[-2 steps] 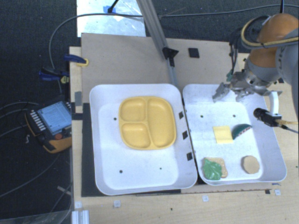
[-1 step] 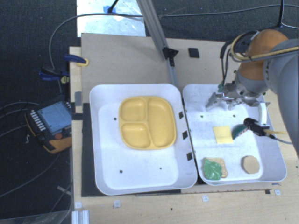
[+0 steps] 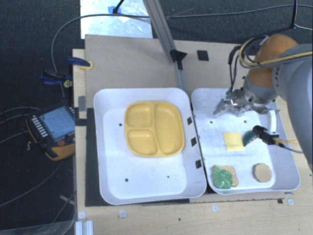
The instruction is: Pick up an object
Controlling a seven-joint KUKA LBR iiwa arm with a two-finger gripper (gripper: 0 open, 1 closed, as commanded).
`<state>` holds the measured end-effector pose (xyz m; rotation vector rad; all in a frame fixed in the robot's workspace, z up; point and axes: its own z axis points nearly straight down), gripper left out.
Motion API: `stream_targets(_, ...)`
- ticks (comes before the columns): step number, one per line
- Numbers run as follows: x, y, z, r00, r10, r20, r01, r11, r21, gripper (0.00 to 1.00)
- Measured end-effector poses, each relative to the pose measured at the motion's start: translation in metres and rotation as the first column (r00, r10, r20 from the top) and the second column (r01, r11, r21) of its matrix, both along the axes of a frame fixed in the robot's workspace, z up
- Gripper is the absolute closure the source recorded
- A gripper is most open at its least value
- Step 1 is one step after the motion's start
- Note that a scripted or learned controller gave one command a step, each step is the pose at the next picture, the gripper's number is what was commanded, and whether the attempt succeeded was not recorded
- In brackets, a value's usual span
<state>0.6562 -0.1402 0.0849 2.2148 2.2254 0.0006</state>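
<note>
Yellow square (image 3: 233,141) flat in the right bin (image 3: 208,136), apart from the fingers (image 3: 218,110) above it, spread open and empty.

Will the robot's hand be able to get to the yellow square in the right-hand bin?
Probably yes. The hand hangs over the right-hand bin, near the yellow square. The square lies flat in the open, with bare bin floor around it and nothing on top of it.
</note>
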Motion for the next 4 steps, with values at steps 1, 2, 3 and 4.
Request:
stream_targets(1, 0.002, -0.001, 0.014, 1.000, 0.002, 0.007, -0.002, 1.000, -0.003, 1.00)
stream_targets(2, -0.005, 0.004, 0.069, 1.000, 0.000, 0.005, 0.000, 1.000, 0.000, 1.00)
stream_targets(3, -0.006, -0.005, 0.129, 1.000, -0.003, 0.006, 0.003, 1.000, -0.001, 1.00)
stream_targets(4, -0.004, -0.005, 0.147, 1.000, 0.000, 0.003, 0.000, 1.000, 0.001, 1.00)
